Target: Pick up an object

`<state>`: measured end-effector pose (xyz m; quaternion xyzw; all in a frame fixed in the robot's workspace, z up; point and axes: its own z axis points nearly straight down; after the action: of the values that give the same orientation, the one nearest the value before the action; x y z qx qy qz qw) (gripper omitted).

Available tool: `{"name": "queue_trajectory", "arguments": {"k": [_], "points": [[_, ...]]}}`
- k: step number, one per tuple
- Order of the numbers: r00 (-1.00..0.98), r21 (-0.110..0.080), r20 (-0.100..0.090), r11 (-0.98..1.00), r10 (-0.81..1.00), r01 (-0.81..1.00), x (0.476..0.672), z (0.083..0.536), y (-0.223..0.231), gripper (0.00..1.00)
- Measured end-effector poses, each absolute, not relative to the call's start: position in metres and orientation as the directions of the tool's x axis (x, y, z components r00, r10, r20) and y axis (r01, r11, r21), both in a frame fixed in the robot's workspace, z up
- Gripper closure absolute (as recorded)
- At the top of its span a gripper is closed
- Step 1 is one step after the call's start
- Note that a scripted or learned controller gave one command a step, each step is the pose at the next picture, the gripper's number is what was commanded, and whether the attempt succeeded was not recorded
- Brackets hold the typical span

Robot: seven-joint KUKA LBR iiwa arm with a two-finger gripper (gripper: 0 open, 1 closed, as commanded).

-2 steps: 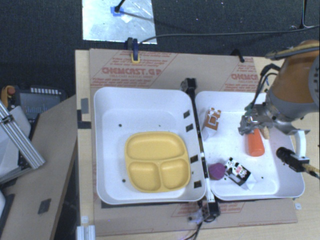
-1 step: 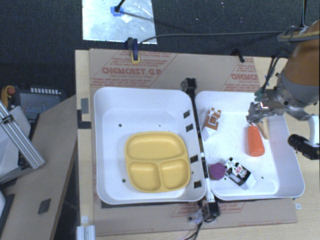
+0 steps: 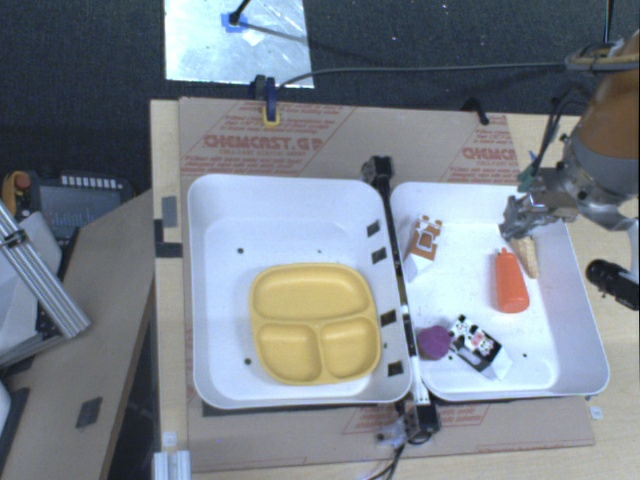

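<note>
Right bin (image 3: 575,373): held purple piece (image 3: 434,342), black-and-white toy (image 3: 477,345), orange bottle (image 3: 511,281).
Left bin (image 3: 215,218): yellow divided tray (image 3: 313,322).
Tool (image 3: 524,223): above bottle; grip impossible to tell.

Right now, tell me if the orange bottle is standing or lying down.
Lying down. The orange bottle shows its full length flat on the right bin's floor, its narrow end pointing toward the gripper above it.
</note>
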<state>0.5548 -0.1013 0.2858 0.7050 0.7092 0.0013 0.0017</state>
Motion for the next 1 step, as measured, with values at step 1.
{"name": "queue_trajectory", "arguments": {"k": [1], "points": [[-0.010, 0.003, 0.002, 0.010, 1.000, 1.000, 0.5636, 0.2871, -0.0461, 1.00]]}}
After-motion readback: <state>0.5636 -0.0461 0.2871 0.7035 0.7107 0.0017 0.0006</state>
